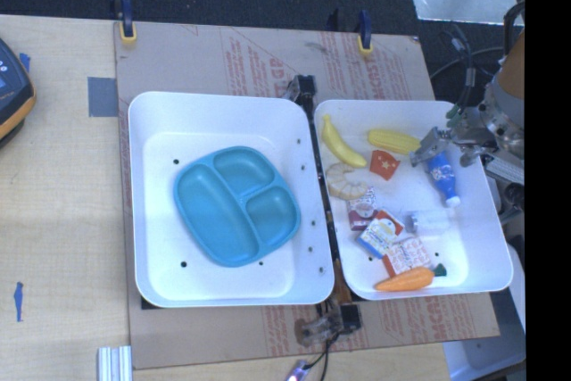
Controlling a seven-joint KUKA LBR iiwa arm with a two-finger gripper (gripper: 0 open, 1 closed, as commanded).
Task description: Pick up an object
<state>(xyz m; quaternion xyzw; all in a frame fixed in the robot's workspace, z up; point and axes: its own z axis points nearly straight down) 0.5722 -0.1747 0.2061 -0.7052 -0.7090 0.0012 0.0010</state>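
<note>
Gripper [443,154] over right bin [496,219], straddling blue tube [443,177], grip unclear, arm cut off at edge

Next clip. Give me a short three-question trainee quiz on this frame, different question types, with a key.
1. True or false: the blue divided plate lies in the same bin as the carrot.
2. Multiple choice: which item lies nearest the claw? A) the carrot B) the blue-and-white tube C) the banana
3. Fill in: the red block lies between the banana and the yellow ____.

Key:
1. False. The plate is in the left bin; the carrot is at the near edge of the right bin.
2. B. The tube lies just below the claw, by the right bin's right wall.
3. Corn cob.
</note>
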